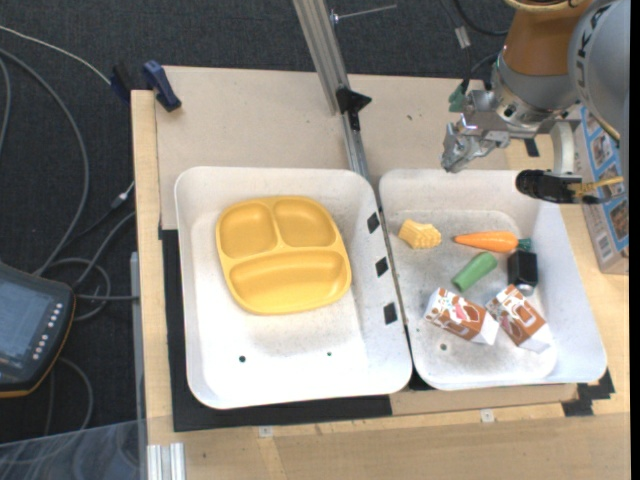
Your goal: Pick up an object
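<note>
Partly blurred pincer (462, 155) above bin (500, 193)

You are looking at 6 pickable items lying in the right bin (590, 338): corn piece (420, 234) at upper left; orange carrot (486, 240); green cylinder (474, 271), tilting; black block (522, 268); 2 cartons (459, 316) (519, 318) sitting side by side.

The grey, orange-banded arm (560, 28) enters at upper right, its end effector (462, 153) pointing down-left.
</note>
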